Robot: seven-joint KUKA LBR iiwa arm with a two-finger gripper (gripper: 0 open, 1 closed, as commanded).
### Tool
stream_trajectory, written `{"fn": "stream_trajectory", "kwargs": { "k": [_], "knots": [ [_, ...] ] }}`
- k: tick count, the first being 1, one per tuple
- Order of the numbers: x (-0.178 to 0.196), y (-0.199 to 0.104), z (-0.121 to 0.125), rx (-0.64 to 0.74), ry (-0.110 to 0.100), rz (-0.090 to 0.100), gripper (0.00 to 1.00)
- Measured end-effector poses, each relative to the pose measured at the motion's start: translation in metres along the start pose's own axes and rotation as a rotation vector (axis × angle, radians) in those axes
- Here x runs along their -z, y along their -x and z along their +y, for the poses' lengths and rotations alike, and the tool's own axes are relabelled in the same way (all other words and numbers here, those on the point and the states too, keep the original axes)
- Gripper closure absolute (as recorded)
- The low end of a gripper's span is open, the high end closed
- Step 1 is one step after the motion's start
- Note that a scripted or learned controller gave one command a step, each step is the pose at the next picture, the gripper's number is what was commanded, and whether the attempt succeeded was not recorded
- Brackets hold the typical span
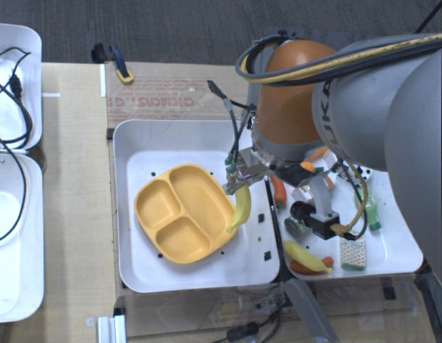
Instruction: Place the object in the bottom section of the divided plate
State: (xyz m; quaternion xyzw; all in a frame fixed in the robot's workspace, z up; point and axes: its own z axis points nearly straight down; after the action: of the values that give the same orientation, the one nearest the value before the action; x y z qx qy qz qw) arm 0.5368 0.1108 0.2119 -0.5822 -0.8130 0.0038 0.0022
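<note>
Banana (242, 207) hangs clamped in the gripper (237, 185), just beside the yellow divided plate's (182, 214) right rim.

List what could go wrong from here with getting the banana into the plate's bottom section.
1. The banana hangs at the plate rim's right edge, not over a section; dropped here, it may land in the bin.
2. The end effector seems to hold only the banana's top end, so it could swing or slip.
</note>
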Motion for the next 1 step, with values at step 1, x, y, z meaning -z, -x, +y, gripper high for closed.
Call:
{"fn": "stream_trajectory", "kwargs": {
  "k": [1],
  "knots": [
    [0.0001,0.0,0.0,0.0,0.0,0.0,0.0]
  ]
}}
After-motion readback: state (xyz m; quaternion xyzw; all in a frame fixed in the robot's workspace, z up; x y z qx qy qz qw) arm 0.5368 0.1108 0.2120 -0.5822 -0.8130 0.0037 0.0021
